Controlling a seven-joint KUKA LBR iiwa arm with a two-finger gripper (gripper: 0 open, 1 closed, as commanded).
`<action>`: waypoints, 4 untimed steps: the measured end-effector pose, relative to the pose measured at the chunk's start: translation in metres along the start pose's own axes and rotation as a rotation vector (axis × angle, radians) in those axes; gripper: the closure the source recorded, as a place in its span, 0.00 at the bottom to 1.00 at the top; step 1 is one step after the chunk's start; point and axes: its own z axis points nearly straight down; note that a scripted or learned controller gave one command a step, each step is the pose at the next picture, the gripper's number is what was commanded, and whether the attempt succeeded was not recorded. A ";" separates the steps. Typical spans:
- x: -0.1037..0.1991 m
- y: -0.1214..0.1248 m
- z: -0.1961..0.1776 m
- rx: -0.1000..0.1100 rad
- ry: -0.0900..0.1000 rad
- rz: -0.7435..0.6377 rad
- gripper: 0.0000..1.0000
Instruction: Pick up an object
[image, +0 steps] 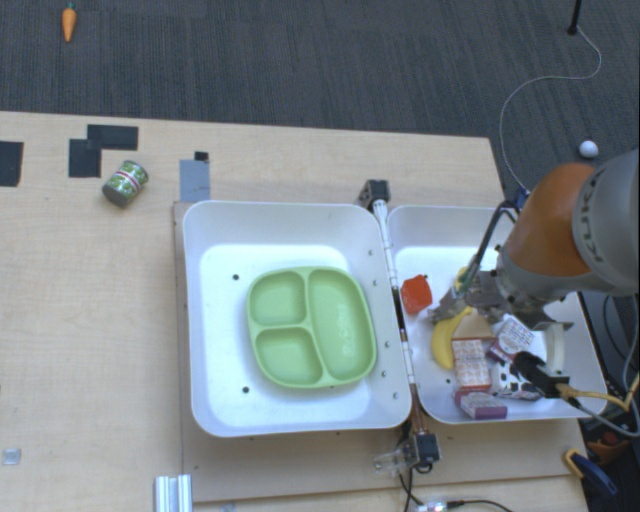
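Note:
The right bin (440, 235) holds several small objects. A red-orange piece (415, 292) lies near its left wall. A yellow banana (443, 342) sits just below and to the right of it. Beside the banana are a red-and-white box (470, 362) and a pink block (484, 406) near the front wall. My gripper (462, 300) hangs low over the middle of this bin, just above the banana's upper end and right of the red-orange piece. The grey wrist and orange band (555, 235) hide what lies beneath them. Nothing can be seen in the gripper's hold.
The left bin (215, 300) holds a green three-part plate (312, 328). A small green can (125, 184) and black tape patches (100, 148) sit on the bench at far left. Cables (590, 400) trail at the right bin's front right corner.

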 end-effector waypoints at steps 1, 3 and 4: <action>0.001 0.002 -0.012 -0.008 0.000 -0.001 1.00; 0.114 -0.066 -0.116 0.002 0.001 -0.002 1.00; 0.112 -0.042 -0.098 0.002 0.001 -0.002 1.00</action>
